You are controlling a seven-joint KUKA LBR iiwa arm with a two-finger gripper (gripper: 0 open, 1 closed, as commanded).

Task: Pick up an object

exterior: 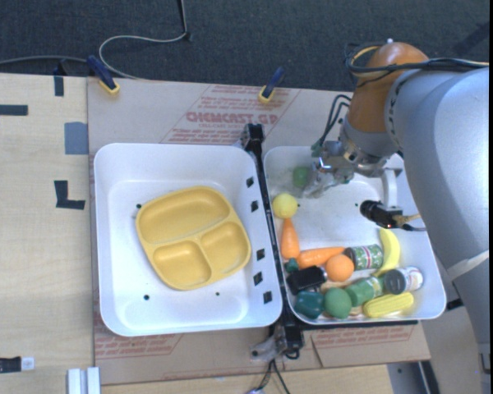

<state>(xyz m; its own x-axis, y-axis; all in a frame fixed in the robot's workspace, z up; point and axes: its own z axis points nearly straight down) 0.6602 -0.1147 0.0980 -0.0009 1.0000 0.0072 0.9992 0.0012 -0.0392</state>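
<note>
My gripper (320,177) is low in the far left part of the right bin (355,197), reaching in from the right. A small green thing (302,175) lies just to its left, close to or touching it; I cannot tell which. A yellow lemon-like ball (285,205) sits a little nearer, against the bin's left wall. Two orange carrots (289,238) (320,256) lie further toward the front.
The front of the right bin is crowded: an orange ball (339,268), a banana (389,249), green bottles (366,258), a black piece (306,278), round green toys (338,303) and a yellow corn (389,304). In the left bin (115,220) lies a yellow divided plate (193,236).
</note>
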